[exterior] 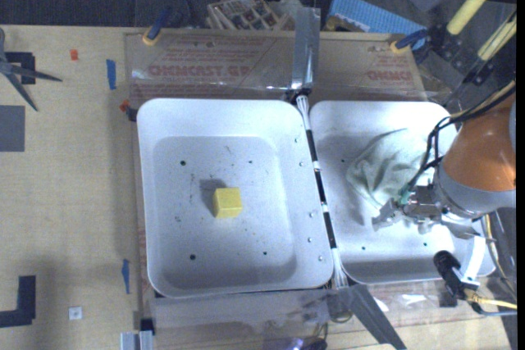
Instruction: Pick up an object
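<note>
step: approach, gripper [392,215] low in right bin [361,258] | finger state unclear | crumpled pale cloth [381,168] just beyond tips | next: close on cloth

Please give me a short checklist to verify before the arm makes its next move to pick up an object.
1. Something to pick is in view: ok, a yellow block in the left bin and a cloth in the right bin.
2. Block stands free of the bin walls: ok.
3. Gripper is over a target: ok, at the cloth's lower edge.
4. Cloth is between the fingers: cannot tell.
5. Gripper is near the block: not ok, it is in the other bin.
</note>
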